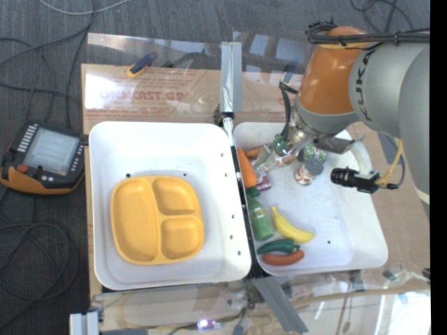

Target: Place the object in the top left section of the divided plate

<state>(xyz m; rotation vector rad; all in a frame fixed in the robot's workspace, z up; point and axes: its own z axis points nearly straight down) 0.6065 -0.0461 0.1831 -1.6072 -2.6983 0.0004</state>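
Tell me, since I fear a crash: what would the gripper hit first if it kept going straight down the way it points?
Probably the floor of the right bin near its upper left corner, or the carrot and small toys lying just beside the gripper. Depth is hard to judge from this slanted view.

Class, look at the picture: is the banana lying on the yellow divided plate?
No, the banana lies in the right bin, while the yellow divided plate sits in the left bin.

1 fixed camera looks down from above the bench at a slant, far enough to take in both white bins, the left bin (pixel 160 145) and the right bin (pixel 349 246), with the arm (pixel 391 75) entering from the right.
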